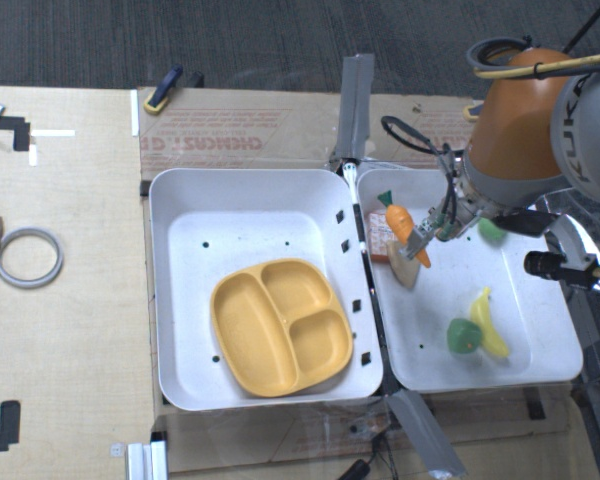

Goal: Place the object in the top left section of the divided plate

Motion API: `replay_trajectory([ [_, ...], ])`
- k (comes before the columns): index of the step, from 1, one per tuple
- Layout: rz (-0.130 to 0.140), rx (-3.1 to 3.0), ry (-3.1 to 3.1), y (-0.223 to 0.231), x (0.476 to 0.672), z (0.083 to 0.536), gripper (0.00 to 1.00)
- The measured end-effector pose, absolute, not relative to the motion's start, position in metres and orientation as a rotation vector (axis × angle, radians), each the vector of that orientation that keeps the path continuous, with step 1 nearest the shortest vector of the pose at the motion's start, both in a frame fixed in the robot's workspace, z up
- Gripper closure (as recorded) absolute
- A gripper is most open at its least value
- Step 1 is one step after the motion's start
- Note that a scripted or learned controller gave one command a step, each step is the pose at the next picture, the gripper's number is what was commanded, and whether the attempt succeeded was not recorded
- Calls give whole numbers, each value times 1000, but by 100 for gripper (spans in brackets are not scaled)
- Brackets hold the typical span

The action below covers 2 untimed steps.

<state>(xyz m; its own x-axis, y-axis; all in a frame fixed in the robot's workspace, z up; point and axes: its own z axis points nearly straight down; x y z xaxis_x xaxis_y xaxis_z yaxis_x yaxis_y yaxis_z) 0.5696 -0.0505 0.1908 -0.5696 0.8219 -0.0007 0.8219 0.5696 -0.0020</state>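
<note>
Claw (421, 245) in right bin (540, 363), near its left wall — fingers clamped on carrot (402, 226), lifted. Divided plate (280, 325) in left bin (180, 268), toward its front edge — sections bare.

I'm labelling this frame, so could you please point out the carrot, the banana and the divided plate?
carrot (401, 225): camera view, on the middle of its orange body.
banana (490, 329): camera view, on its yellow middle.
divided plate (242, 318): camera view, on the bare floor of its large left compartment.
</note>
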Motion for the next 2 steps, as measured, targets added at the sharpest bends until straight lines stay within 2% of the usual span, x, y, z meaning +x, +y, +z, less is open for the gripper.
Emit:
replay_trajectory([
  [1, 4, -1862, -2532, 1, 598, 292, 100],
  [2, 6, -1797, -2575, 102, 619, 230, 100],
])
